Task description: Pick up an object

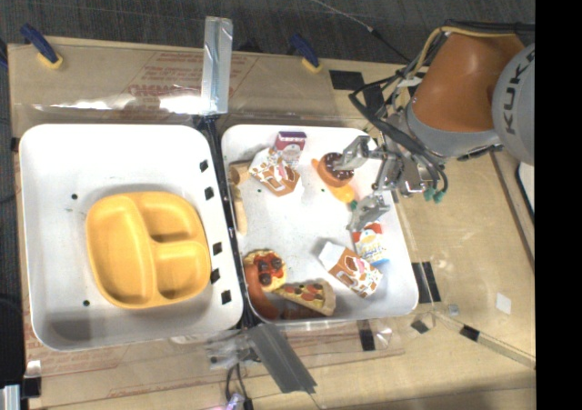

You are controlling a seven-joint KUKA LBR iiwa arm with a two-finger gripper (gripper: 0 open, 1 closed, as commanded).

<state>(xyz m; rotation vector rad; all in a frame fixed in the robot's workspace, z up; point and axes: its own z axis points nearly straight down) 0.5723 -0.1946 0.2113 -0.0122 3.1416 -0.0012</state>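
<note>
Gripper [364,183] over right bin [300,222] (toy foods crowd below), yellow tray [145,245] left.

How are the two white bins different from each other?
The left bin carries one big yellow divided tray; the right bin carries several small toy food pieces, like a pizza slice. The end effector hangs over the right bin, not the left. Both are shallow and white.
</note>
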